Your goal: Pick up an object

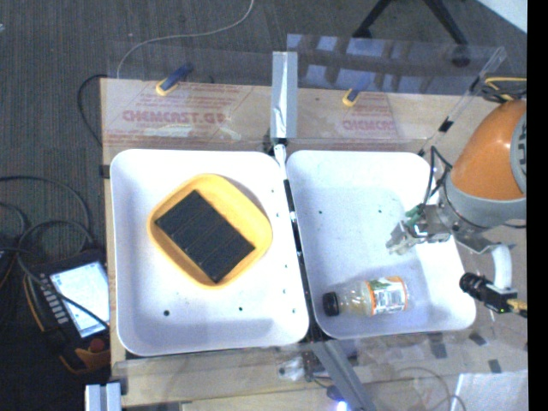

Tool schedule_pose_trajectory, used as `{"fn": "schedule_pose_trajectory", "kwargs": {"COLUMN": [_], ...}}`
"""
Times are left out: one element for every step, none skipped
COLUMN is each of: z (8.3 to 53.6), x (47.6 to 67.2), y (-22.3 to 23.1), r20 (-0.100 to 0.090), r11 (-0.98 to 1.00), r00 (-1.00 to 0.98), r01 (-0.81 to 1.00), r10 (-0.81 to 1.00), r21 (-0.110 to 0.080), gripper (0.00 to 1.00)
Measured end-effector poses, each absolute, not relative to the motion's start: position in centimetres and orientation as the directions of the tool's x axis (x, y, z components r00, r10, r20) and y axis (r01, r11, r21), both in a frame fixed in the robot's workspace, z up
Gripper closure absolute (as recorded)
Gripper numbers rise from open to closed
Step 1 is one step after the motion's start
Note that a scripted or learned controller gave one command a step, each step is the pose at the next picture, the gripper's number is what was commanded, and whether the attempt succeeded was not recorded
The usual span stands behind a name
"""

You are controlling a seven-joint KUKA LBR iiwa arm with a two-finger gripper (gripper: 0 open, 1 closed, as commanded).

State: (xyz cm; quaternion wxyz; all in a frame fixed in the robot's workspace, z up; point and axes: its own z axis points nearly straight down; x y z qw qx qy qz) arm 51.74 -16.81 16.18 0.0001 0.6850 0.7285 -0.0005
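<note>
While the gripper hangs over the right bin, I can't tell if it's open or closed; too small and blurred from here. Nothing visibly between the tips. Landmark is the bottle: lying on its side near the right bin's front wall, dark cap pointing toward the left bin, orange liquid, white label. Gripper sits up and to the right of the bottle, apart from it, not touching. Orange-banded arm enters further right of the bottle. Left of the bottle, in the left bin: yellow dish holding a dark square pad.
</note>
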Motion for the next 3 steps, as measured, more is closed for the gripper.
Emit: {"fn": "schedule_pose_trajectory", "kwargs": {"z": [16.2,10.8,9.2], "x": [51.7,52.4,49.0], "y": [-16.8,-14.2,-17.7], "r20": [-0.001,0.0,-0.005], "r11": [0.061,0.131,0.118], "r00": [-0.061,-0.131,-0.118], "r01": [0.998,0.991,0.993], "r10": [0.998,0.991,0.993], "r21": [-0.001,-0.003,0.018], "gripper": [0.0,0.0,0.0]}}
